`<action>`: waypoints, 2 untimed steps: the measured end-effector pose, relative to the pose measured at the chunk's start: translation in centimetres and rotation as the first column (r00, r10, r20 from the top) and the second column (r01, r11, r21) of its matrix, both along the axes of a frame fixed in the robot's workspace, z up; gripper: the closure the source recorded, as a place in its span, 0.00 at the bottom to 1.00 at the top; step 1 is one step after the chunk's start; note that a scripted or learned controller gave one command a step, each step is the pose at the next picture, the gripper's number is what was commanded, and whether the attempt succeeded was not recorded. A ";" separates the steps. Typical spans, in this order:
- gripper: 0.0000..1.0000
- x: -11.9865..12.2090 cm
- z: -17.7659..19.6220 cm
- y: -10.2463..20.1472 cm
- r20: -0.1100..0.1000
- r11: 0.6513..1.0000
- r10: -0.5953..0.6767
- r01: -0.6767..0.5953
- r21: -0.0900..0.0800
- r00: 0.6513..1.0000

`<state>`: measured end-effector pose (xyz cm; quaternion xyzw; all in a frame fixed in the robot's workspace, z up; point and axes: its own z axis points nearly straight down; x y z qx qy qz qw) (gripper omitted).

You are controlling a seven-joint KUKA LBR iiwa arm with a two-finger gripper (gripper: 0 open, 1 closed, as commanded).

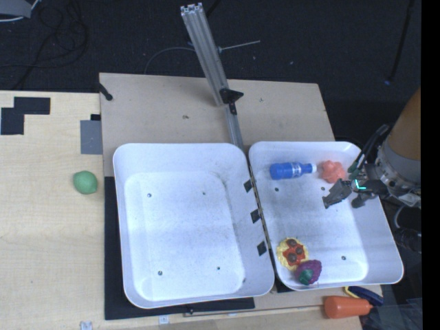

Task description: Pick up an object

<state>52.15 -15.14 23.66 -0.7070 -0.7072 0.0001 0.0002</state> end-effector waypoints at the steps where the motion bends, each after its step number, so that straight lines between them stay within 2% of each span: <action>1: 0.00 0.0 0.0 0.0 0.000 1.000 0.000 0.000 0.000 1.000; 2: 0.00 0.5 -4.7 -0.5 -0.004 1.000 0.000 0.000 0.000 1.000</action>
